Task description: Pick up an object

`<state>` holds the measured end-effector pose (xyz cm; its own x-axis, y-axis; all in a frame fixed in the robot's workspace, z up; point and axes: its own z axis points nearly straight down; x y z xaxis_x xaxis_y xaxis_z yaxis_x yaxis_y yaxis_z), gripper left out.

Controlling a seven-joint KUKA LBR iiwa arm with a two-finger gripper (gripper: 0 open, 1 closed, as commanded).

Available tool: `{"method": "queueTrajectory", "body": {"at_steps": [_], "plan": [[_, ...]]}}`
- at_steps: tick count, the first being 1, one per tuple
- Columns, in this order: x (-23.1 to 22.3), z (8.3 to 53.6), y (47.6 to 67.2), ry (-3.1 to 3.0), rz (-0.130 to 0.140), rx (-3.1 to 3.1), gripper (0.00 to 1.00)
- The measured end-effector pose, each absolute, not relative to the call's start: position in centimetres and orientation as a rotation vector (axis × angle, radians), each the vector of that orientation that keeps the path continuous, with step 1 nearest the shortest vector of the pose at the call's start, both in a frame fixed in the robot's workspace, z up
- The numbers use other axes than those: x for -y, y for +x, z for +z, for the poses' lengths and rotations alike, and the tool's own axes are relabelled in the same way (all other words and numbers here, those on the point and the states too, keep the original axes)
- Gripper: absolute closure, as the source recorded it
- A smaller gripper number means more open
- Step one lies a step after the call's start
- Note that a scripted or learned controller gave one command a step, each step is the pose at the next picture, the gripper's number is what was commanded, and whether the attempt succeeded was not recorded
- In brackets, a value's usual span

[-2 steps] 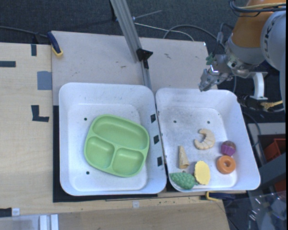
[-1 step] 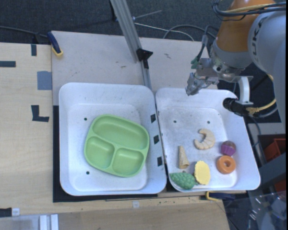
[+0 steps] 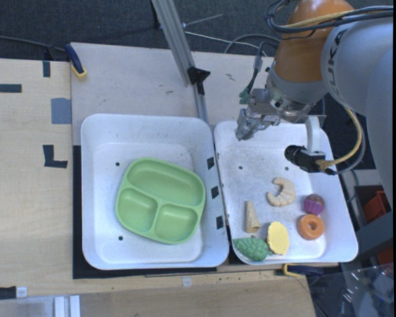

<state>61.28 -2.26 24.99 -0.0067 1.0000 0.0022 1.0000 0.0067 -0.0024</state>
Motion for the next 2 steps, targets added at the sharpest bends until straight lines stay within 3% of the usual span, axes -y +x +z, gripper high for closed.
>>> {"method": "queueTrajectory", "body": {"at_steps": [2], "plan": [[-7.5, 25.2, 55.4, -2.211, 0.003, 2.227, 1.0]]}}
